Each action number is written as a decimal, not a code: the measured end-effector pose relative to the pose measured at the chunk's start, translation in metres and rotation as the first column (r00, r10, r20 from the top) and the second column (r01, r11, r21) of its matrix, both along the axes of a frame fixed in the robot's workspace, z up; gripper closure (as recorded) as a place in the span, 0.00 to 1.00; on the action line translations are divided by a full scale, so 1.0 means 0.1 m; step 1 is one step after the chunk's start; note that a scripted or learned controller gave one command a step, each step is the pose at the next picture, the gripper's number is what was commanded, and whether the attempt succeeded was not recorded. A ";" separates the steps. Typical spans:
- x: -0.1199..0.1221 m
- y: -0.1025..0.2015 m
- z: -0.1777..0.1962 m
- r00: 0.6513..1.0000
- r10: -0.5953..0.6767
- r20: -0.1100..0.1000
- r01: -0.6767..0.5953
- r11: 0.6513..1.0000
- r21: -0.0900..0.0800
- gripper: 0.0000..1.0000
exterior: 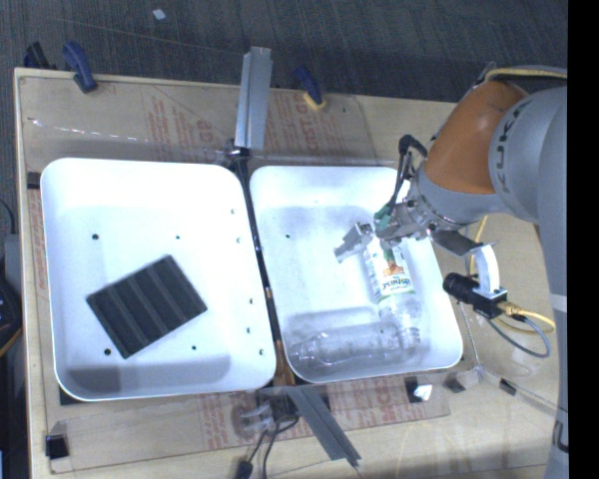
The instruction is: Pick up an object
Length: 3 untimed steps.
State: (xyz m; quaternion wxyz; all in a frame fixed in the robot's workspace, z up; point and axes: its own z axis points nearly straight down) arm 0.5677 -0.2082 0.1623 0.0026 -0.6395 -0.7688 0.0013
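My pincer (365,239) is down in the right bin (298,230), over the back half, on the side my arm reaches in from. Honestly I can't tell how far open it is from this angle. My own wrist covers too much, so I also can't say whether it has hold of anything.

Closest thing to it is the labelled bottle (391,279). It's clear plastic with a white label that has some green and red on it. It lies flat with its cap end right at the pincer and its body running away toward the front of the bin. They're close enough that they might be touching, but I can't make that out.

Past the bottom of that one, further from the pincer, a bare clear bottle (351,345) lies crosswise along the bin's front wall. The two bottles seem to meet near the front corner. The plastic is see-through, so take that loosely.

Going further out, away from my arm and across the dark seam between the bins, there's the left bin (130,208). A black ribbed slab (147,305) lies flat in its front half, turned at an angle, well apart from the pincer.

Both bins sit on the pale desk (140,108). Along its back edge are two blue clamps (78,66), and a grey bar (253,96) lines up with the seam between the bins.
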 end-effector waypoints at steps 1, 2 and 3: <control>0.00 0.00 0.00 1.000 0.000 0.000 0.000 1.000 0.000 0.00; 0.00 0.00 0.00 1.000 0.000 0.000 0.000 1.000 0.000 0.00; 0.03 -0.02 -0.18 0.999 -0.037 0.001 0.037 0.999 0.000 0.00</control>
